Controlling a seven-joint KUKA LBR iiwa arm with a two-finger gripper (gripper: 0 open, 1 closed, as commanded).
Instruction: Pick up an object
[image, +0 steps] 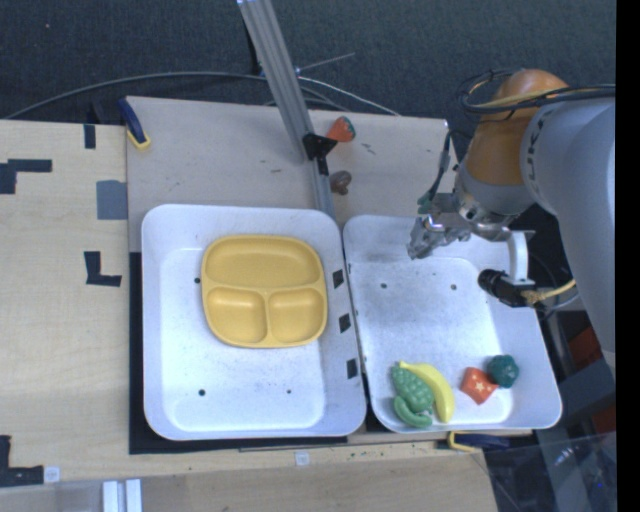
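My gripper (424, 243) hangs over the far edge of the right bin (440, 300), well away from the objects. Nothing shows between its tips. At the near end of that bin lie a green toy vegetable (408, 394), a yellow banana (436, 386), a red piece (478, 385) and a dark green round piece (503, 370). The banana rests against the green vegetable. The red and dark green pieces touch each other near the bin's near right corner.
A yellow divided plate (265, 289) lies in the left bin (170, 330). A slanted metal pole (285, 85) rises behind the bins, with a clamp and small orange knob (342, 128) at its foot. The grey arm (570, 180) fills the right side.
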